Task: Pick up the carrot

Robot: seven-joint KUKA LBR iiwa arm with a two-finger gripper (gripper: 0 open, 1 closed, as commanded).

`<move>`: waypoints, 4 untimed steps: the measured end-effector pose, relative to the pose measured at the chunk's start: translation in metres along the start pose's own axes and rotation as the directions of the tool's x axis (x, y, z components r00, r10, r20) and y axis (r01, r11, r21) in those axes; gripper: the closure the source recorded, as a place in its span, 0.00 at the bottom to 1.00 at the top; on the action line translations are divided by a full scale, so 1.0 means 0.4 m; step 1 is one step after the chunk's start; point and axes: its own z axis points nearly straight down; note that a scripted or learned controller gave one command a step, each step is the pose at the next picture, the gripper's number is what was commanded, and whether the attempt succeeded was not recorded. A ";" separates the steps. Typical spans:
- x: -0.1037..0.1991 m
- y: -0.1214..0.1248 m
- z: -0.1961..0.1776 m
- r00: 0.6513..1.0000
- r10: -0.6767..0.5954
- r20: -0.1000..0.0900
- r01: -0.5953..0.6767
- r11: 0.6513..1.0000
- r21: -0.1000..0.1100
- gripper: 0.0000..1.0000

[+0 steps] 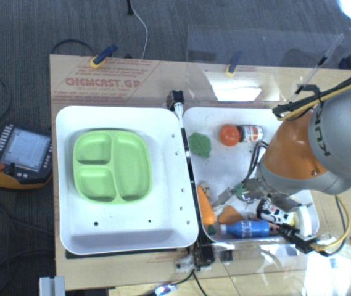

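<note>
A cardboard-topped bench (163,82) carries two shallow white bins side by side: the left bin (123,230) and the right bin (249,113), their edges touching at the middle. Two clips, one blue and yellow (103,56) and one yellow (232,66), sit at the bench's far edge.

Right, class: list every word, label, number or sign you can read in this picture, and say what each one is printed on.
"GIEMCAST.GP", roughly, in red, mirrored and hard to read: on the brown board behind the bins.
"KU", the start of a longer name: on the grey arm.
Label on the small bottle: too blurred to read.
Label on the blue bottle: too small to read.
Screen of the handheld pendant: unreadable.
</note>
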 end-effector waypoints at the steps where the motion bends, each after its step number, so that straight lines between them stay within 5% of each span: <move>1: -0.004 0.004 -0.026 1.000 0.003 0.008 -0.003 1.000 -0.008 1.00; 2: -0.004 0.003 -0.024 1.000 0.003 0.007 -0.003 1.000 -0.006 0.00; 3: -0.002 0.007 -0.001 0.969 0.246 0.005 -0.246 0.969 -0.014 0.00; 4: 0.014 0.009 -0.001 0.982 0.186 0.019 -0.186 0.982 -0.018 0.00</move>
